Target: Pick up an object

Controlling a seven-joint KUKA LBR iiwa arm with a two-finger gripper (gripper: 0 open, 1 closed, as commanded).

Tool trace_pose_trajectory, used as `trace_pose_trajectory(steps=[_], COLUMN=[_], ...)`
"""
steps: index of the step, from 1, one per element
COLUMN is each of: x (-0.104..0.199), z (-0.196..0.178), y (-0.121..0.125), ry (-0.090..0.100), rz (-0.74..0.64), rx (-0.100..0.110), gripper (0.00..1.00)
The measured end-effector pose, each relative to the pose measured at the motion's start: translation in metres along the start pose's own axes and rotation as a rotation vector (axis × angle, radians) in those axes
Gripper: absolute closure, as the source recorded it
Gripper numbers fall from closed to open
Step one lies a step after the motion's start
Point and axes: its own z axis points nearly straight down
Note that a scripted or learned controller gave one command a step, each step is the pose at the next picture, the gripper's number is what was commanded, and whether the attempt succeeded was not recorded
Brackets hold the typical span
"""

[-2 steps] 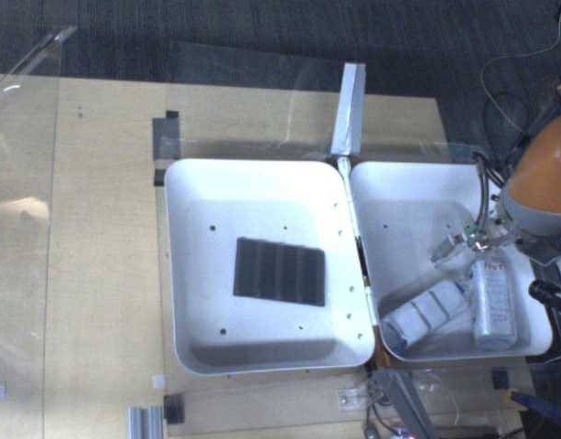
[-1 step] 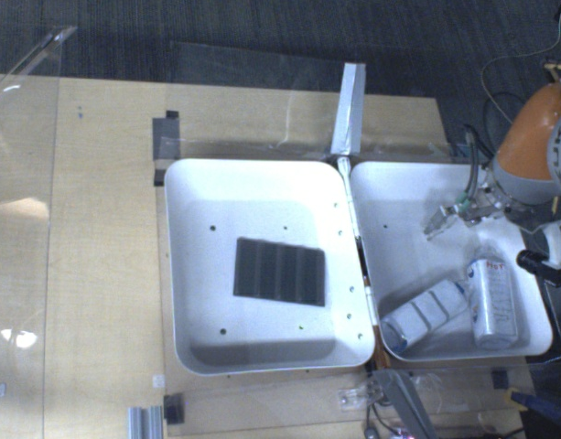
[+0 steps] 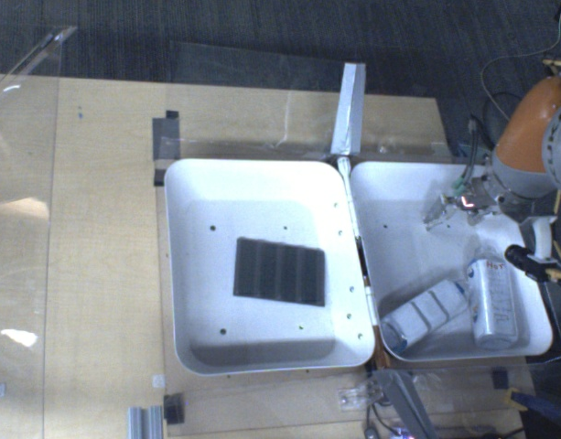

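No writing can be read with any certainty; the can (image 3: 493,304) carries small red marks near its top end, too blurred to make out.

The surface (image 3: 88,245) is pale wood, with a clear sheet lying over its left part and catching glare. Beyond its far edge runs dark carpet. Black brackets sit at the corners of the left bin (image 3: 184,245), a shallow white tray with small holes in its floor. On that floor, a little left of centre, lies a dark ribbed mat (image 3: 280,271), flat and slightly skewed. A grey metal bar (image 3: 349,108) stands up from the seam between the two bins at the far side.

The right bin (image 3: 390,218) holds two things along its near wall: a grey-and-white bottle pack (image 3: 426,314) lying slantwise at the near left corner, and just beside it to the right, the silvery can lying on its side, its top end pointing away from the near wall.

The pincer (image 3: 445,210) hangs over the far half of the right bin, below the orange band of the arm (image 3: 527,140). Whether it is open or closed cannot be told, and nothing is visibly held. The can and the bottle pack both lie apart from it, nearer the camera.
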Motion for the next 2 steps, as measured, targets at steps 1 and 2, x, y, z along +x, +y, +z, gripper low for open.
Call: trace_pose_trajectory(steps=[1,2], x=[0.053,0.023], z=[0.001,-0.056], y=[0.041,-0.100], ry=[-0.001,-0.002], rz=[-0.281,-0.217], rx=[0.010,-0.005], gripper=[0.00,0.00])
